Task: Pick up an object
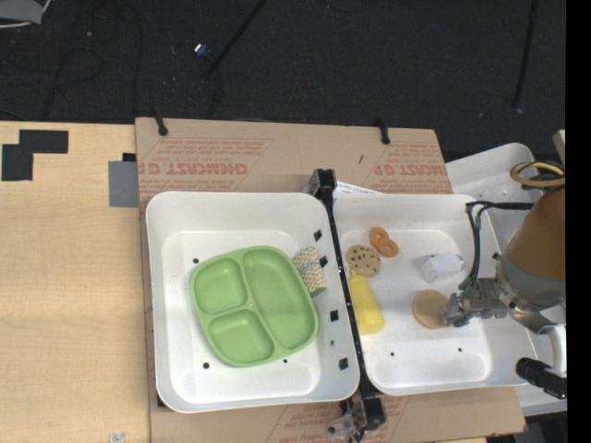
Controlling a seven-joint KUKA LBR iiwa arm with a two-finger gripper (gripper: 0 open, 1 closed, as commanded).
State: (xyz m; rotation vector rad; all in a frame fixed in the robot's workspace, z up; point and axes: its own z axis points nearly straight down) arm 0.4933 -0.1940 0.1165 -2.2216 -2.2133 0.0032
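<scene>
The right bin (434, 372) holds several small items. A tan round disc (426, 309) lies right of centre, a yellow bottle-shaped piece (366, 305) lies along the left wall, and a brown cookie (363, 260) sits above the bottle. An orange ring-shaped piece (384, 242) lies at the back, with a pale grey block (440, 266) to its right. My gripper (458, 310) is low in this bin, right against the disc's right edge. The grey arm with its orange band (545, 238) rises behind it.
The left bin (175, 238) holds a green divided plate (253, 305), with a small patterned item (312, 269) at its upper right by the dividing wall (338, 284). Cardboard lies under both bins and a wooden bench top (65, 293) is to the left.
</scene>
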